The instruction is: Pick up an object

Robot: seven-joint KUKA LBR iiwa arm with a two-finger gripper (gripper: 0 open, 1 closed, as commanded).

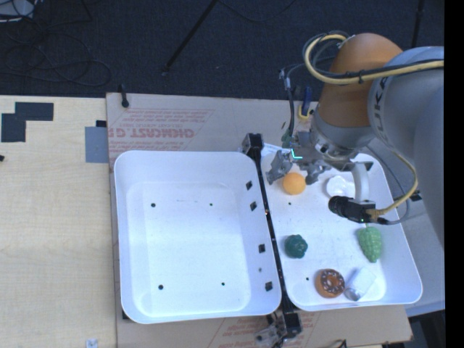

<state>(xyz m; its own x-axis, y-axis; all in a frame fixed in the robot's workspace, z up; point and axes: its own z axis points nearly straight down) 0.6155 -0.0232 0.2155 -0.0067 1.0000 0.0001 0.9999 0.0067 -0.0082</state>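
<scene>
At the lower edge of the frame, in the near part of the right bin (406,296), a round brown doughnut-like piece (330,283) lies just beside a pale, partly clear item (360,283) whose shape is hard to make out. A little farther in, a dark green lump (295,246) sits near the wall shared by the two bins. A lighter green, knobbly piece (370,243) lies well apart from it, toward the right side of the frame.

The left bin (130,194) lies alongside, its long edge against the right bin. Both rest on a sheet of cardboard (167,122) with red print, laid on the pale bench (51,230).

Farther back, in the upper left part of the right bin, is the orange ball (293,184). The tool (294,171) hangs directly over it with its two grey fingers (278,170) spread, one to each side of the ball's far edge. Whether they touch the ball cannot be told, and it is not pinched between them. Just right of the ball a small white round thing (338,187) lies on the bin floor.

Beyond that, the grey arm (413,114) with its orange band (359,71) reaches in from the upper right of the frame.
</scene>
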